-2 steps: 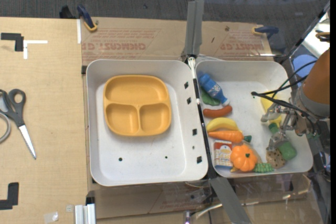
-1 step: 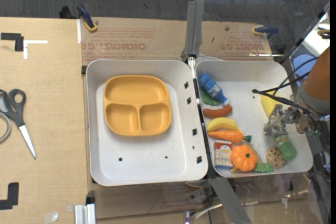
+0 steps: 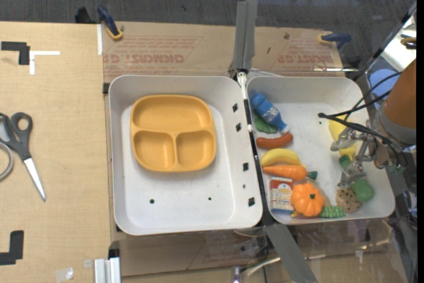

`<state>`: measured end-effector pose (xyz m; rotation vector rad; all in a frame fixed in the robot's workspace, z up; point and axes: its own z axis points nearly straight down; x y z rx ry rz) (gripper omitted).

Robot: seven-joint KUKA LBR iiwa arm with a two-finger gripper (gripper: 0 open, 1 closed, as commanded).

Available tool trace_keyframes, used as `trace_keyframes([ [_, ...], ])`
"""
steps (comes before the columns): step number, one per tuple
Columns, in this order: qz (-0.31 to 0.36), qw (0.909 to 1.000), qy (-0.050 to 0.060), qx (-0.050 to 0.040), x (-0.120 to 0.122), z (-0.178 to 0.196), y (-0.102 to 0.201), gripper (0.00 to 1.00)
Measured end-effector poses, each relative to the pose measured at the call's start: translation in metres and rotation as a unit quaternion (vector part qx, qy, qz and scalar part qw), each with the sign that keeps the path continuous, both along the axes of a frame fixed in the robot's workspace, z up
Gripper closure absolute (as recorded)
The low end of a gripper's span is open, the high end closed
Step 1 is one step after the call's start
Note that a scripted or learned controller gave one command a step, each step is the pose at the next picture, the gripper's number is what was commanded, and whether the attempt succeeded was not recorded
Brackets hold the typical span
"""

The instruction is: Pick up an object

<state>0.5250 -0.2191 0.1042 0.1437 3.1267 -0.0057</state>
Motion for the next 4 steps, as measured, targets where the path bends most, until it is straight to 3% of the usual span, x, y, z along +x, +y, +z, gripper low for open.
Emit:
trace_keyframes([
  [1,0.001,1.0,-0.002,-0.0014,0.002,0.01,0.001,1.0],
  [2,0.001,1.0,-0.002,-0.0011,0.002,0.01,0.001,0.0],
  [3,-0.009,1.0,0.003,0.0013,0.017,-0.011,-0.002,0.0],
  [4,-0.008,1.0,0.0,-0.0003,0.018,0.0,-0.002,1.0],
])
